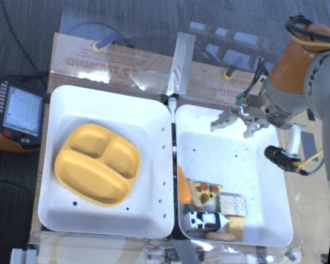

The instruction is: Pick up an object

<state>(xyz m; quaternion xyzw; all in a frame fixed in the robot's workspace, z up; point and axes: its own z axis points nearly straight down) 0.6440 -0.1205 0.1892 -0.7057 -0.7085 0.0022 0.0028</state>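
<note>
a: where is the gripper (235,123) seen?

b: it is seen over the far part of the right bin (278,194), hung from the grey arm (321,72) with its orange band. the two fingers are spread apart, and nothing is seen between them.

a: and the things to be picked up?

b: a small heap is found in the near left corner of the right bin, well apart from the gripper. an orange carrot-like piece (184,186) is laid along the left wall. just right of it a pizza slice toy (206,193) is seen, and beside that a pale speckled block (232,203). nearer still, a black and white item (202,220) is set against a tan piece (232,227); what these two are cannot be told.

a: what is held in the left bin (89,102)?

b: a yellow divided tray (98,162) is laid there, with three compartments, turned at a slant.

a: anything outside the bins?

b: a handheld control pendant (12,115) with a lit screen is seen on the floor at the left.
</note>
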